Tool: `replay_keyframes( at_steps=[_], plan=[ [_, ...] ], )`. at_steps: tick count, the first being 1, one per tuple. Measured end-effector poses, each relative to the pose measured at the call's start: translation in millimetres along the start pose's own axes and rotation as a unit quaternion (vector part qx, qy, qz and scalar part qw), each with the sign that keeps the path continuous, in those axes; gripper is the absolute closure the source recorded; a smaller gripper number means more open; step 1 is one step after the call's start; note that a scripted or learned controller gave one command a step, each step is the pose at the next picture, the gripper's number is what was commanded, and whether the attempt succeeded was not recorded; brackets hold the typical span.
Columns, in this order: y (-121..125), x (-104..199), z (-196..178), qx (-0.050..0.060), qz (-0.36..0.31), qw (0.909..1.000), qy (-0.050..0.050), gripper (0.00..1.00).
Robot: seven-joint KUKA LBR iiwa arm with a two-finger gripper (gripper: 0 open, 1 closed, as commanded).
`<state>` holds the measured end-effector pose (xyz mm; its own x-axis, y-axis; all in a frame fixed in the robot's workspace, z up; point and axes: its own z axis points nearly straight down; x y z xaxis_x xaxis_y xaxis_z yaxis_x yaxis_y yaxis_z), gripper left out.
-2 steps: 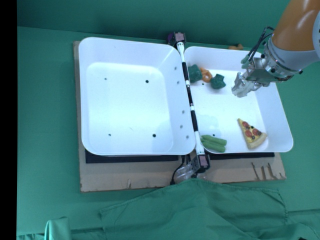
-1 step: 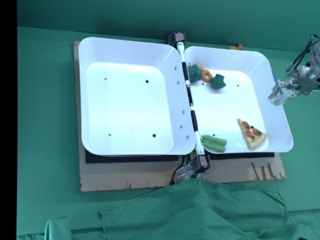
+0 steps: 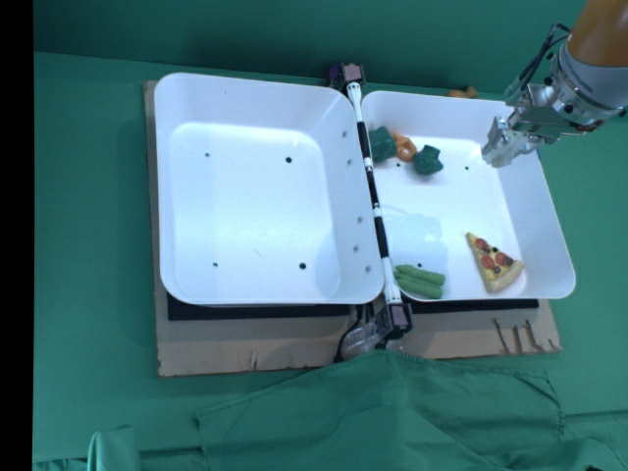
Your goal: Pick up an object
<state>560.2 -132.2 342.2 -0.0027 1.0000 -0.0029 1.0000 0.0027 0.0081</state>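
- The gripper hangs over the far right corner of the right bin, its tip just above the bin's rim and white floor.
- Whether its fingers are open or closed cannot be told; they appear as one pale blur, and no object shows between them.
- The closest toys to the tip are a dark green piece, an orange ring-shaped piece and another dark green piece, grouped near the bin's far left corner, well apart from the gripper toward the view's left.
- A toy pizza slice lies flat at the near right of the same bin, its crust end toward the near rim; it is well apart from the gripper, toward the viewer.
- A green bean-pod toy lies at the near left of the right bin, beside the divider rod that runs between the two bins.
- The arm enters from the upper right, its orange band above a grey wrist with cables, slanting down and leftward to the gripper.
- The left bin sits beside the right one, both on a cardboard sheet over green cloth.
- A small orange thing lies on the cloth just beyond the right bin's far rim.
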Motion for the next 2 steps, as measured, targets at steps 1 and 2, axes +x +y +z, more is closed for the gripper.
replay_keyframes(
  at_steps=[1,2],
  plan=[
    [-3.9,-58.7,-87.8,-0.003,0.005,1.0000,-0.002,1.00],
    [49.7,-55.2,-150.6,-0.004,0.002,1.0000,-0.002,1.00]
  ],
)
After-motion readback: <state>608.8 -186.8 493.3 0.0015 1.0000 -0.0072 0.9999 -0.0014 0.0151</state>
